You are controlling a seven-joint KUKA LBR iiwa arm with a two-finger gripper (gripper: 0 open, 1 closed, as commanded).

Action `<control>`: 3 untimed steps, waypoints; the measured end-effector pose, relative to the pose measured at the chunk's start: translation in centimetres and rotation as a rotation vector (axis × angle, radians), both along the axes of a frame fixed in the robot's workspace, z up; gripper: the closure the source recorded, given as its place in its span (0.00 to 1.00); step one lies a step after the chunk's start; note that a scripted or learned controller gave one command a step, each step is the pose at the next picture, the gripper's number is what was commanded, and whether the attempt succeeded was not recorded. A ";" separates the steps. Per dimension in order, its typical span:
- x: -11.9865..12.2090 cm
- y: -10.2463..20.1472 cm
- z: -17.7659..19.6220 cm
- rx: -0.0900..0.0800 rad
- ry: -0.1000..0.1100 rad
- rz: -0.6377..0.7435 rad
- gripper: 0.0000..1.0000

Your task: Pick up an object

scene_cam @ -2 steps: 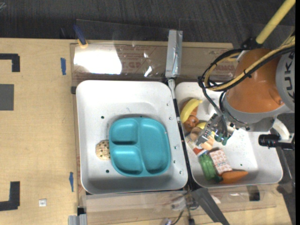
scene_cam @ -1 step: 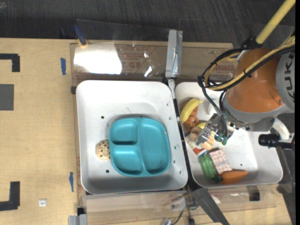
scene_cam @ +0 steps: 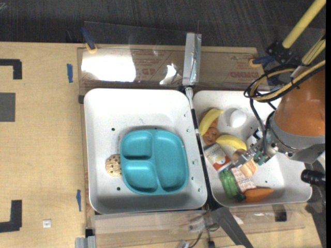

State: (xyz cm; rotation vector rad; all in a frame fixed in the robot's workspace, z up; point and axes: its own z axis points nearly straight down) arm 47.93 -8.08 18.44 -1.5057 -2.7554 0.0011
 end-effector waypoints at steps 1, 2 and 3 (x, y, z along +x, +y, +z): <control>2.3 -2.0 -7.8 0.000 -0.018 -0.378 0.00; 7.3 -2.7 -8.6 0.005 -0.031 -0.783 0.00; 7.4 -2.6 -7.6 0.005 -0.035 -0.780 1.00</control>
